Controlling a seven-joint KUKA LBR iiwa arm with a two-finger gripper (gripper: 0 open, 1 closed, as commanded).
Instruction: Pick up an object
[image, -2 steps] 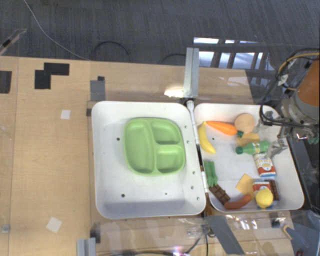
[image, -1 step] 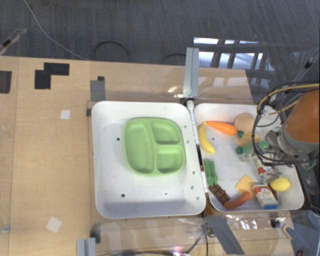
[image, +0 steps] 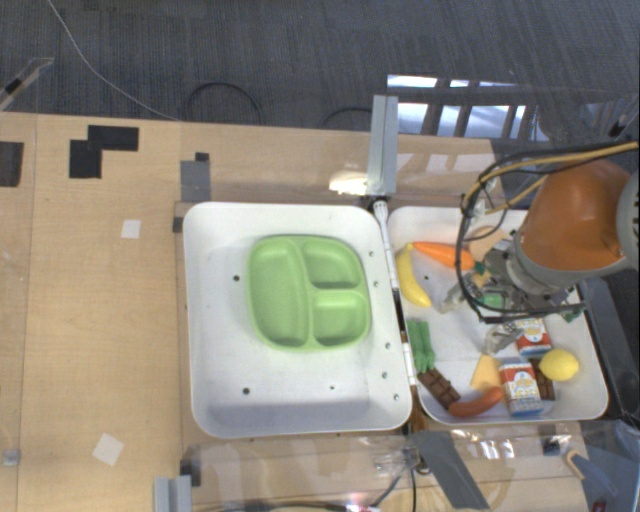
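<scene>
Wooden benchtop fills the frame, bearing two white bins. At centre, the left bin (image: 215, 400) holds a green divided plate (image: 305, 290). At right, the arm's orange band (image: 570, 220) hangs over the right bin (image: 590, 400), among a carrot (image: 440, 254), banana (image: 412, 280), lemon (image: 559, 365), sausage (image: 476, 402) and small cartons (image: 520, 388). Whether anything is gripped cannot be told.

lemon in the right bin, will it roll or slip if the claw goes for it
Probably yes. The lemon is rounded and looks smooth, so it may squirt out from a two-finger pinch. If nudged, it would likely roll, though the small carton beside it and the right bin wall close by should stop it soon. It looks rigid, not squashy.
</scene>
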